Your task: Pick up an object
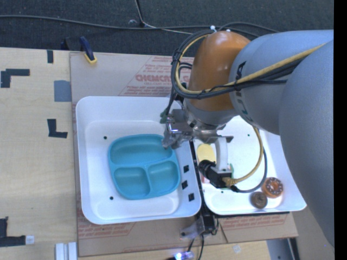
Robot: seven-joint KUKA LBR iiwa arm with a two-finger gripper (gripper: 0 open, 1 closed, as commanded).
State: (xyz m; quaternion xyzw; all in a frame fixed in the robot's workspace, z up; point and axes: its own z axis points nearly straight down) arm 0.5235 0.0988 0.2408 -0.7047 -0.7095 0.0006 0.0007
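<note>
Grey and orange, my own arm [227, 80] looms nearest, with my gripper [172, 131] low at the upper right rim of the blue three-compartment plastic tray [143, 166]. Whether anything is gripped, I cannot tell. Seemingly mid-grasp; next, a careful lift.

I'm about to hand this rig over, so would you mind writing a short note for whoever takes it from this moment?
Gripper: low over the left bin, at the upper right corner of the blue divided tray. The wrist hides whether it is open or shut, and nothing is seen held.
Things: the blue tray lies flat in the left bin. In the right bin a sprinkled donut and a brown round piece sit near the front right corner, and a pale yellow item lies partly under the arm.
Done: no pick is confirmed.
Left: grasp one object and lift it.
</note>
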